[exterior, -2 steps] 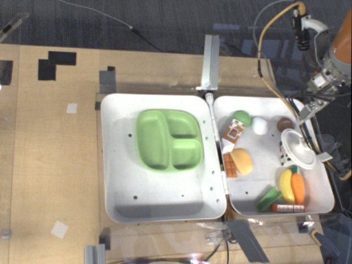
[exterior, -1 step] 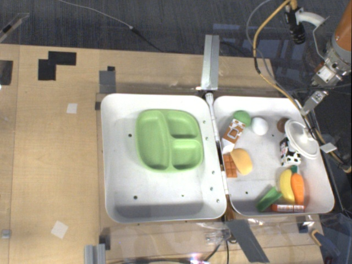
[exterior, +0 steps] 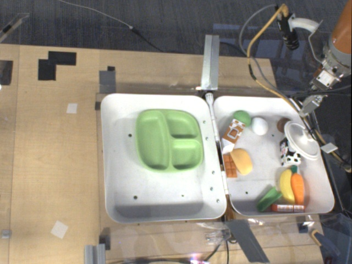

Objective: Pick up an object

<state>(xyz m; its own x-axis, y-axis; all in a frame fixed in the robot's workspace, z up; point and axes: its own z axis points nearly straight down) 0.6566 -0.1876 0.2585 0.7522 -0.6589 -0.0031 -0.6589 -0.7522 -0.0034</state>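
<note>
The right bin [exterior: 324, 202] holds several small items. A green ball [exterior: 241, 117] and a white ball [exterior: 259, 126] lie near its far wall, with a small orange-and-white box [exterior: 235, 131] beside them. A tan bun [exterior: 242, 161] and a brown waffle piece [exterior: 230, 166] sit against the left wall. A white cup [exterior: 301, 140], a cow-patterned toy [exterior: 290, 156], a banana [exterior: 286, 185], a carrot [exterior: 297, 187], a green vegetable [exterior: 269, 198] and a red pen [exterior: 287, 207] lie on the right side. My gripper [exterior: 309, 103] hangs above the bin's far right corner, just above the white cup.
The left bin [exterior: 118, 197] holds a green divided tray [exterior: 168, 139]. A metal divider post [exterior: 209, 65] rises between the bins at the back. Cables [exterior: 264, 48] loop behind the right bin near the arm.
</note>
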